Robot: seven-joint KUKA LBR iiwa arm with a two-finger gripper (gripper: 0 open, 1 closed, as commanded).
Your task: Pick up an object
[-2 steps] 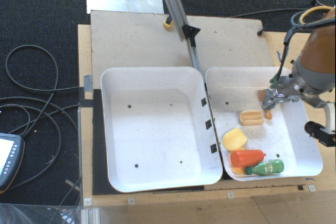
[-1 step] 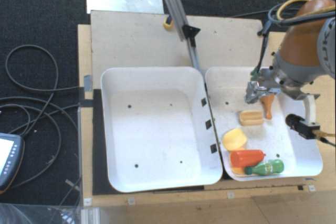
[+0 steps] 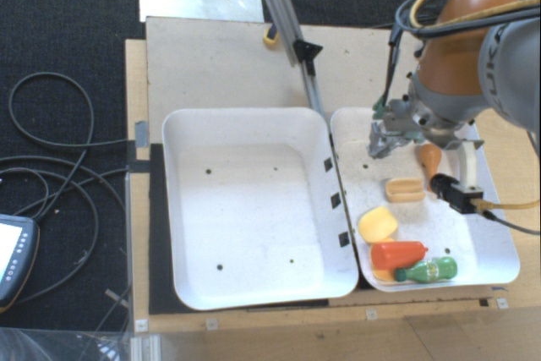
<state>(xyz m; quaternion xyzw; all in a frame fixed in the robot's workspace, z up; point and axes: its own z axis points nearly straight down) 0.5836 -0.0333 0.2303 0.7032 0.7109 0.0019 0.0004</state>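
Observation:
The right white bin [image 3: 499, 254] holds several small things. A tan bun-shaped piece [image 3: 404, 189] lies near its middle, with a yellow rounded piece [image 3: 377, 225] in front of it. Along the front wall a red-orange piece [image 3: 397, 253] rests beside a green bottle [image 3: 429, 270]. An orange-tan piece [image 3: 428, 156] lies partly hidden under the wrist. My gripper [image 3: 382, 144] hangs over the back left part of this bin, apart from the bun and left of the orange-tan piece. Nothing shows held in it.
The left white bin [image 3: 182, 207] adjoins the right one along a shared rim [image 3: 336, 199]. A slanting metal pole [image 3: 283, 4] crosses the board behind the bins. Cables [image 3: 51, 148] and a tablet [image 3: 13, 254] lie on the floor at the left.

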